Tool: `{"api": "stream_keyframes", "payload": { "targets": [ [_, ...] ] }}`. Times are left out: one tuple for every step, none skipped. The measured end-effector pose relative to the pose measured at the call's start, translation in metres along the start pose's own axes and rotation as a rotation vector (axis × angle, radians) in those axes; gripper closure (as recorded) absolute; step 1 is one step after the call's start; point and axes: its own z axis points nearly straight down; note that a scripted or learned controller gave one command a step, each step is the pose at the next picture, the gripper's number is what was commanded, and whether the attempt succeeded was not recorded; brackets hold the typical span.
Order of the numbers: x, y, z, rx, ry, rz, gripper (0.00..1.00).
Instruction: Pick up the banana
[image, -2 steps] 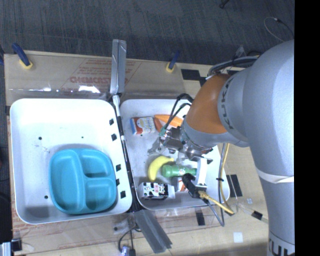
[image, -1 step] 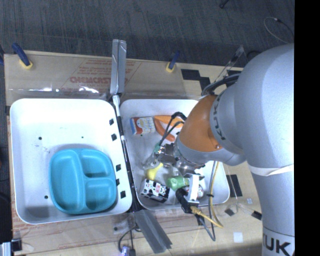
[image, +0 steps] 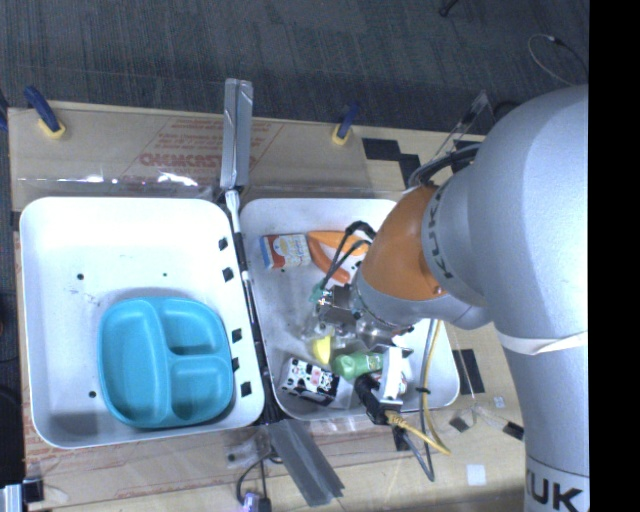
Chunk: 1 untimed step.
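Part of the yellow banana peeks out low in the right bin, beside a green object. My gripper is reached down into this bin, right over the banana and partly covering it. The grey wrist and its orange band hide most of the banana and the gripper's tips.
A small carton and an orange item lie at the back of the right bin. A black-and-white patterned box sits at its front edge. The left bin holds a blue divided tray. A yellow cable trails by the front right.
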Motion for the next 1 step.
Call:
{"api": "stream_keyframes", "payload": {
  "targets": [
    [0.0677,0.0567,-0.0926,-0.003,0.001,0.048,1.00]
  ]
}}
